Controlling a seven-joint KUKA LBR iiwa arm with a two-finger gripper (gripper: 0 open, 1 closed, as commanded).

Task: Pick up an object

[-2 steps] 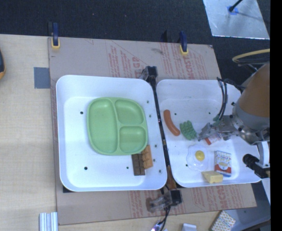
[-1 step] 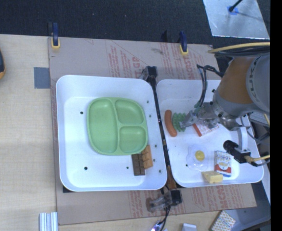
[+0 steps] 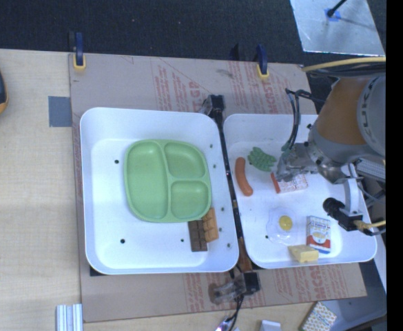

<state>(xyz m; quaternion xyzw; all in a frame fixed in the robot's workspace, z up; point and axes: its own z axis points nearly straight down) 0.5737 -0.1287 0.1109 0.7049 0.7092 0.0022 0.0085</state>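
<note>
My gripper [image 3: 292, 167] is low in the right bin [image 3: 256, 257], near its upper middle. It hangs just over a small red and white packet [image 3: 289, 183], which partly shows beneath it. A green leafy toy [image 3: 261, 158] lies right beside it on the left, and an orange sausage [image 3: 243, 176] lies further left. Nearer the front of this bin are a fried egg toy [image 3: 284, 223], a red and white carton [image 3: 318, 232] and a yellow wedge [image 3: 304, 254]. I cannot make out anything held in the gripper.
The left bin [image 3: 98, 185] holds a green divided plate [image 3: 167, 180] and a brown bar [image 3: 203, 231] at its front right. The bins' shared rim [image 3: 226, 178] runs close to the sausage. The arm's grey and orange wrist [image 3: 346, 119] covers the right bin's upper right.
</note>
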